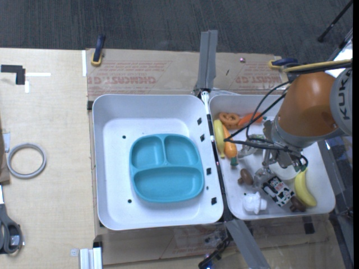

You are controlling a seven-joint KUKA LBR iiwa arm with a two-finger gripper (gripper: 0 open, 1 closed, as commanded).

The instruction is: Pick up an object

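Wooden bench below me: left bin (106,150) holds a teal divided plate (166,167). Right bin (325,167) holds a banana (303,188), lying lengthwise, near end by the rim, beside a black-and-white toy (278,190). My gripper (271,170) hovers above the toy, grip unreadable.

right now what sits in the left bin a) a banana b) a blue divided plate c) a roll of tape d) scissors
b: a blue divided plate lies flat in the left bin, while the banana lies in the right bin.
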